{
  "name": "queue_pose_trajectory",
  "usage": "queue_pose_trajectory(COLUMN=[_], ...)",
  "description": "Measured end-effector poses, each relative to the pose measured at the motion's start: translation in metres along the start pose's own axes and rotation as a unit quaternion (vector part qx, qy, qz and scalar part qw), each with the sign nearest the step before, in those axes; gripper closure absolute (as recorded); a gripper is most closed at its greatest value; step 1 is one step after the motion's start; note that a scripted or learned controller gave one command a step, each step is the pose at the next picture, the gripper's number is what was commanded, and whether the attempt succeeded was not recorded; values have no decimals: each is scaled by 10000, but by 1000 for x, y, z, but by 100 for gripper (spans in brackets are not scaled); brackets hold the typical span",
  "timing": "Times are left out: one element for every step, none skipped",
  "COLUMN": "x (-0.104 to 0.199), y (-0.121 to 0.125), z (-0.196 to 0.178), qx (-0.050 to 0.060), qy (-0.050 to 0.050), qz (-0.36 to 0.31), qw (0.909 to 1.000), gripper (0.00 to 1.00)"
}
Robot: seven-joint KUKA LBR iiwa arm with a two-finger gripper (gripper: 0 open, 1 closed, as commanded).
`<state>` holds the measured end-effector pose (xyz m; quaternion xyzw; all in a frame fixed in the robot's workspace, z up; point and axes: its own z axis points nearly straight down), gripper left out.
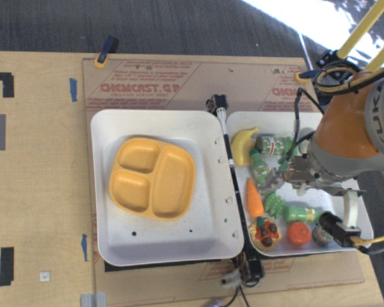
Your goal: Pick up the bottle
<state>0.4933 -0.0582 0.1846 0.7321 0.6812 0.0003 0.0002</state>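
Note:
In the right bin a clear bottle with a green label lies on its side near the back, beside a banana. A second, greenish clear bottle lies just in front of it. My gripper hangs low over the bin's middle, right next to this second bottle and partly covering it. I cannot make out whether anything is held. A small green bottle-like item lies nearer the front.
The right bin also holds an orange carrot, a green leafy toy, a red tomato, a small toy with mixed colours and a brown piece. The left bin holds a yellow divided plate.

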Motion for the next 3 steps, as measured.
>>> queue_pose_trajectory(x=[-31, -33, 14], y=[49, 50, -15], z=[93, 82, 0], qx=[-13, -29, 11], qy=[-1, -24, -1], qz=[688, 687, 1989], qw=[9976, 9976, 9800], gripper=[0, 100, 100])
